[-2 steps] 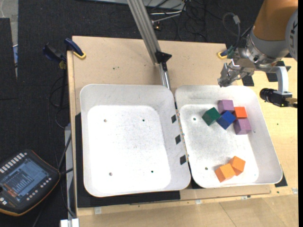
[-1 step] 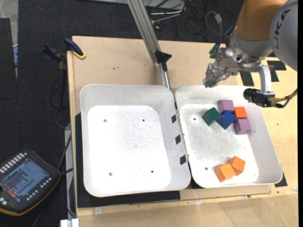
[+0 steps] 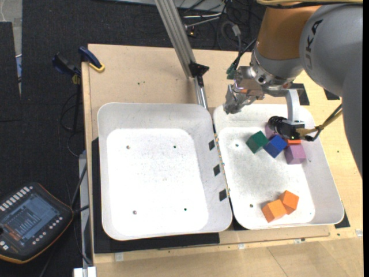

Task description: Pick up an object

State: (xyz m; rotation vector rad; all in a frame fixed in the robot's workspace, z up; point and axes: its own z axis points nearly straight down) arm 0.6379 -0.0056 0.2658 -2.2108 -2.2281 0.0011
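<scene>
Blocks [image 3: 275, 145] are clustered by the right bin's [image 3: 326, 178] far edge, just beyond the gripper [image 3: 233, 105] poised over its far-left corner, whose jaw state cannot be told.

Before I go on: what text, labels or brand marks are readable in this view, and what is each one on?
"UKA", the visible part of a brand mark cut off by the arm's curve, in dark letters on the grey arm.
Teach pendant screen: lines of text, too small and blurred to read.
Black tags along the seam between the two bins: no legible print.
Coloured blocks: no markings.
</scene>
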